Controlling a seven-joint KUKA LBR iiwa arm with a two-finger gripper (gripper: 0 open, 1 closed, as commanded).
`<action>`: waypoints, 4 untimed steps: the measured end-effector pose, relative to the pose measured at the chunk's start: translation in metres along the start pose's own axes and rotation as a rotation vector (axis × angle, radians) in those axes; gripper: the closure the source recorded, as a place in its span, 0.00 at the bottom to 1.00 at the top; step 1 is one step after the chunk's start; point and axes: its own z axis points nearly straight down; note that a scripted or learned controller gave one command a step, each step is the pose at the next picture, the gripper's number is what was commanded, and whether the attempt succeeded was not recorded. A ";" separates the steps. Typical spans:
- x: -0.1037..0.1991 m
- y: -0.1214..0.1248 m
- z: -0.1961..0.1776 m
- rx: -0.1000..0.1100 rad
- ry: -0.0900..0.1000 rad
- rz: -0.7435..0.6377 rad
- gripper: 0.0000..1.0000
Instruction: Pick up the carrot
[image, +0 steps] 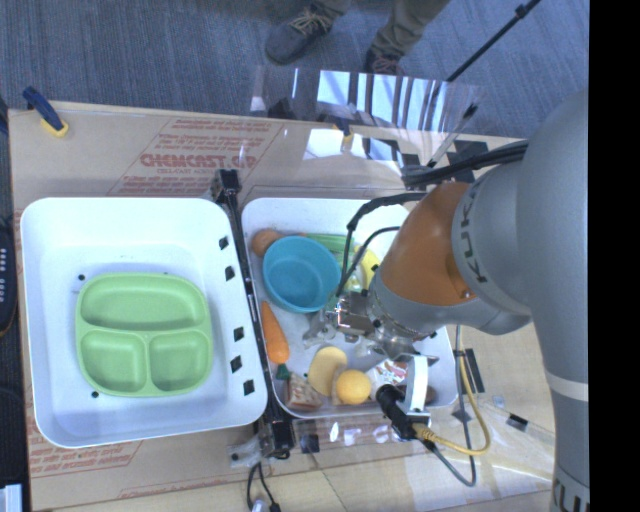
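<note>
Because the carrot lies against the right bin's nine o'clock wall, the tool hovers nearby; its opening cannot be told.

I see the carrot lying tight along the right bin's left wall, so there is little room on that side. The blue bowl crowds its far end, and a yellow fruit sits just right of its near end. Above it is open.
</note>
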 end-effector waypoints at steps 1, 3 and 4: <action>-0.003 0.006 0.057 -0.023 -0.009 -0.231 0.00; -0.001 0.006 0.048 -0.017 -0.005 -0.244 0.00; -0.002 0.004 0.058 -0.014 -0.004 -0.098 0.00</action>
